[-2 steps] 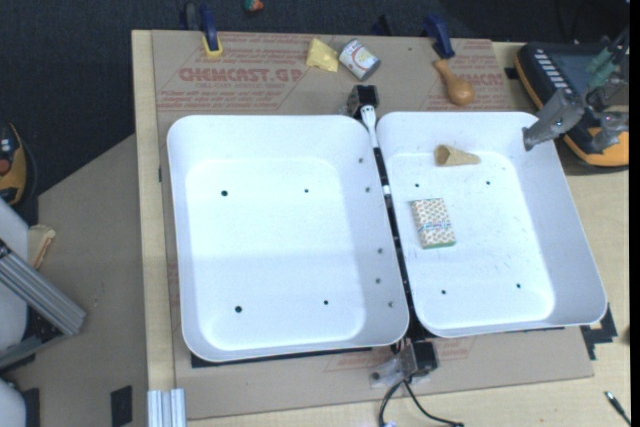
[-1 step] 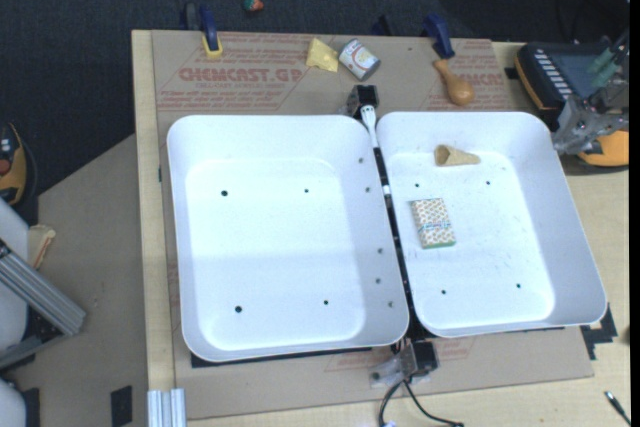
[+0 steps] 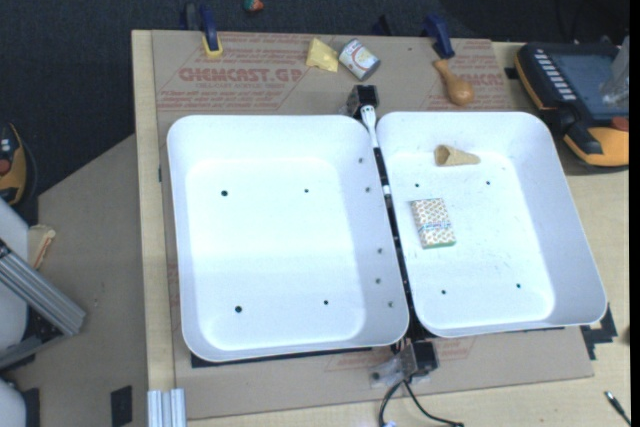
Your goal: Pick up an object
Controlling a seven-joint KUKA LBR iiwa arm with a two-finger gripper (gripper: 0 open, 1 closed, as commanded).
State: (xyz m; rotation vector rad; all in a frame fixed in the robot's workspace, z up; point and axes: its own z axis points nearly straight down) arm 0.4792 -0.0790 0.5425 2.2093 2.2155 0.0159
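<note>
Two white bins are set side by side on a brown board (image 3: 300, 75). In the right bin (image 3: 560, 215), a small patterned box (image 3: 432, 222) is laid flat near the wall shared with the left bin (image 3: 200, 215), and a tan wedge (image 3: 455, 155) is placed beyond it toward the far wall, apart from the box. On the board behind the bins, a yellow piece (image 3: 322, 56), a small carton (image 3: 359, 59) and a wooden pear-shaped piece (image 3: 455, 84) are seen.
</note>
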